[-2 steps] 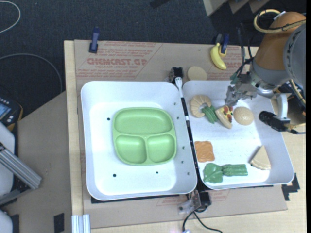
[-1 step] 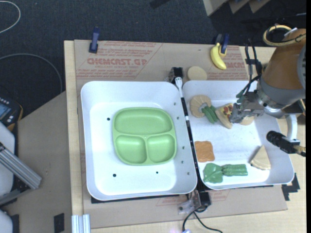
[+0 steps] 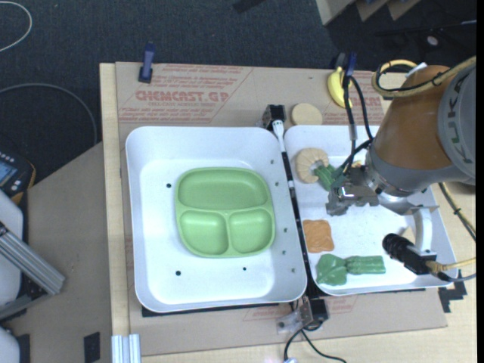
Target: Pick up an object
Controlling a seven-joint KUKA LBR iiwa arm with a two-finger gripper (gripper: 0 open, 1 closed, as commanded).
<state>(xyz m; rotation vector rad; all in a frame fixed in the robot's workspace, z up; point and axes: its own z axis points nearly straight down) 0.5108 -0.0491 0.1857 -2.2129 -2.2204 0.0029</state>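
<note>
Green toy (image 3: 349, 268) near right bin's front rim (image 3: 378, 288), claw (image 3: 338, 195) above (grip state unclear), bare floor between.

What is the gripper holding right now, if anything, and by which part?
It cannot be told. The gripper sits low in the right bin, close to a small green piece beside the round tan object, but no object shows between its fingers.

Dark blue carpet floor (image 3: 68, 44) surrounds the brown board bench (image 3: 197, 89); grey cables trail left.
</note>
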